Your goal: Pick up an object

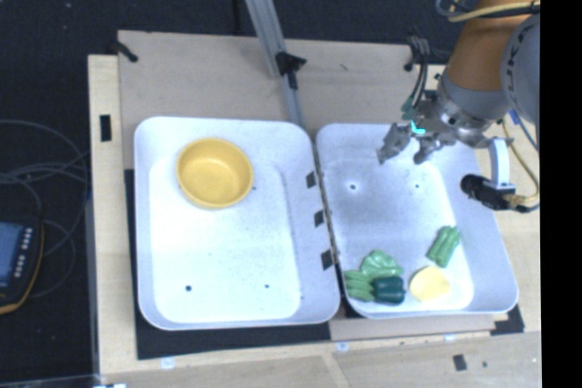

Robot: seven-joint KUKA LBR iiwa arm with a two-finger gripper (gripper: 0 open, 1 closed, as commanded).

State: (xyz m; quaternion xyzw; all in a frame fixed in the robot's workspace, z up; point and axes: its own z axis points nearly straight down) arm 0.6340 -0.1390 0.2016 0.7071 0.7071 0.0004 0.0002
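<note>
The gripper hangs over the far end of the right bin, fingers spread, nothing between them. The candidates huddle at the near end: a green ridged piece, a yellow round piece, and a green cluster. Best bet looks like the ridged piece, standing apart; approach straight down, closing across its narrow width.

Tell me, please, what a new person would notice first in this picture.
Probably the round yellow plastic bowl, alone in the upper left corner of the left white bin. Next, the small green and yellow toy pieces clustered at the near edge of the right white bin, while the arm's hand hovers above that bin's far end.
</note>
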